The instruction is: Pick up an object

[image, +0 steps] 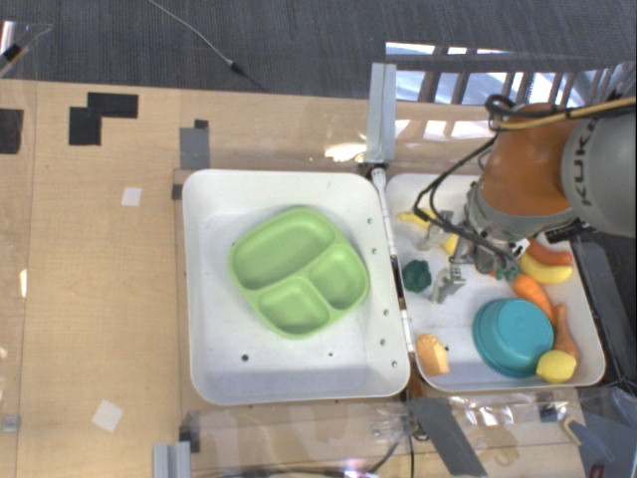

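The arm (542, 162) reaches over the right bin (597, 366), its orange band above the wrist. The pincer (453, 279) hangs low over the bin's left-centre floor. Its metal fingers point down and appear narrow, with nothing visible between them; whether they are fully closed cannot be told at this resolution.

Nearest candidate: a small dark green object (416, 275) lying on the bin floor just beside the pincer, on its left in the camera view, close to the wall shared with the left bin (199, 366). The two appear apart, not touching. The green object is compact, with no clear long axis (shape too small to judge).

Other contents of the right bin: an orange piece (431, 354) at the near-left corner; a teal bowl (513, 337) upturned or upright, cannot tell; a lemon-yellow item (556, 366) touching the bowl's lower right edge; a carrot-like item (532, 293) and a banana (547, 267) behind the bowl, partly hidden by the wrist; a yellow piece (418, 220) near the far-left corner.

The left bin holds a green divided plate (299, 270), lying flat on the tabletop side well away from the pincer.

Judgement: no grasp is made yet. The coming move likely turns on a short shift leftward toward the green object, with the bin wall close behind it as the hazard.
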`<state>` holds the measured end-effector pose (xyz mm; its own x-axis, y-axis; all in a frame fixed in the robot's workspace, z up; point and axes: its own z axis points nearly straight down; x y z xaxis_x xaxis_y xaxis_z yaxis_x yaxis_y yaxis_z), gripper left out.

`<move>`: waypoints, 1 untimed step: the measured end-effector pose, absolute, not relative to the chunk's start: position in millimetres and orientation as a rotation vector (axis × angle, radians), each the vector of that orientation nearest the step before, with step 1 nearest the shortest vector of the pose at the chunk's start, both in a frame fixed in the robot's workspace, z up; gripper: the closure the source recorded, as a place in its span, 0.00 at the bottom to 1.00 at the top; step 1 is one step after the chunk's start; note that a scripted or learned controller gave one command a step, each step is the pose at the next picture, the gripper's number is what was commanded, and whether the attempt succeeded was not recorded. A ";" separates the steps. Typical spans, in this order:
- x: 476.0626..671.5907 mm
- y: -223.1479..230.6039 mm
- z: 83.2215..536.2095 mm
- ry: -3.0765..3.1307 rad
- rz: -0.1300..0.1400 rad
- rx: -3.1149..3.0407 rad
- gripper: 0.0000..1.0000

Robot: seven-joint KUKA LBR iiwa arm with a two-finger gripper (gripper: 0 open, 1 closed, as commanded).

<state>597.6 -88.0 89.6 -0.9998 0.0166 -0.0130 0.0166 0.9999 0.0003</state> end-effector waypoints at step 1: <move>560.5 -86.8 90.5 3.121 0.000 0.048 0.00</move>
<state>560.5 -86.8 90.5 -0.9993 0.0306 -0.0200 0.0306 0.9995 0.0000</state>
